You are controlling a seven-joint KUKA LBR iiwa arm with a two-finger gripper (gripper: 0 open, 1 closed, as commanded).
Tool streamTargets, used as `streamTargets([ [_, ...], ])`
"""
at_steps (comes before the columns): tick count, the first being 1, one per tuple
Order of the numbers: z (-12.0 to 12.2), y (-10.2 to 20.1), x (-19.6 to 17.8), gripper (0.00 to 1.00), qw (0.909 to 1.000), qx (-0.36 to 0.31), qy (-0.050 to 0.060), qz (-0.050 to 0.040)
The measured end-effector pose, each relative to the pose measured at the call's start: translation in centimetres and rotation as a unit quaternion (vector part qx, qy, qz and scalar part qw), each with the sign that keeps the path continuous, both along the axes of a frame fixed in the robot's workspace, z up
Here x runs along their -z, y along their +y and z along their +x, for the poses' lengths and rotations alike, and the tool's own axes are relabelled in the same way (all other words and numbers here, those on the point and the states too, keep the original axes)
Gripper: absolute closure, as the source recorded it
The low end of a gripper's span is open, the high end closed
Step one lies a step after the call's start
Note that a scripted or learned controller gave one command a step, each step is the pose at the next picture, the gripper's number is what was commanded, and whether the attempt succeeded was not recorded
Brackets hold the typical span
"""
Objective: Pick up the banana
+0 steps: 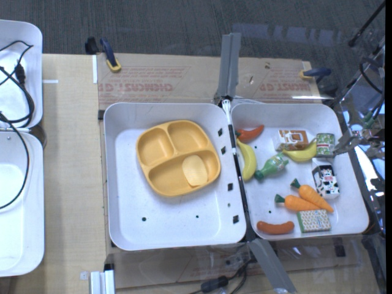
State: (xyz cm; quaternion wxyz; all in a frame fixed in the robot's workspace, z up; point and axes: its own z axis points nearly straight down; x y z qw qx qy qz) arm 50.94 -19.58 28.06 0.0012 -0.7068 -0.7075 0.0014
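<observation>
Right bin point(361, 222) crowded | banana point(247, 159) against left wall | gripper point(343, 143) grip unclear

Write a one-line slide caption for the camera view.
Two bananas lie among toy food in the right bin; a yellow divided plate sits in the left bin.

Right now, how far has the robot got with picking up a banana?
Nothing looks done yet. Two bananas lie in the right bin: one banana by the divider, the other banana beside a small box. The gripper sits at that bin's right edge, near the second banana, with nothing visibly held. Reaching, grasping and lifting are all left.
</observation>
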Motion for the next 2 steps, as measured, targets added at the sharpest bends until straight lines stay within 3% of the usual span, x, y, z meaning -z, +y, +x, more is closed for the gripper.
streamTargets([
  [1, 4.4, 2.3, 8.1, 0.0, 0.9997, -0.024, 0.0, 0.0002],
  [2, 8.8, -0.7, 17.3, 0.0, 0.9947, -0.102, -0.002, 0.0],
])
